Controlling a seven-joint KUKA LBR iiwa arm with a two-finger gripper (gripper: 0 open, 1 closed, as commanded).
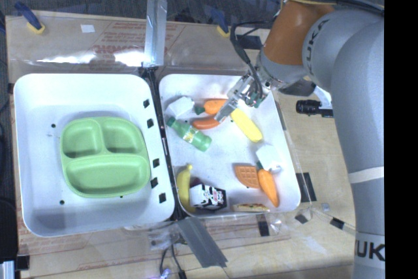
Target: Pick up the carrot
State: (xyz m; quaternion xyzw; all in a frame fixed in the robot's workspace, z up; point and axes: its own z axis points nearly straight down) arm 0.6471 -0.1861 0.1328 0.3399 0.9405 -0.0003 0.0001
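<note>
Carrot (pixel 268 185) lies in the right bin (pixel 282 134), near its 5 o'clock corner, touching a waffle piece (pixel 247 175) at its 10 o'clock side. Gripper (pixel 225 115) hangs over the bin's upper middle, well apart from the carrot, at its 11 o'clock. Whether its pincer is wide or narrow, I cannot tell.

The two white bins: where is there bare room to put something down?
The left bin is roomiest: bare floor all around the green plate. In the right bin, a bare patch lies mid-floor between the green bottle, waffle and banana. It is crowded under the end effector and along the near edge by the carrot.
</note>
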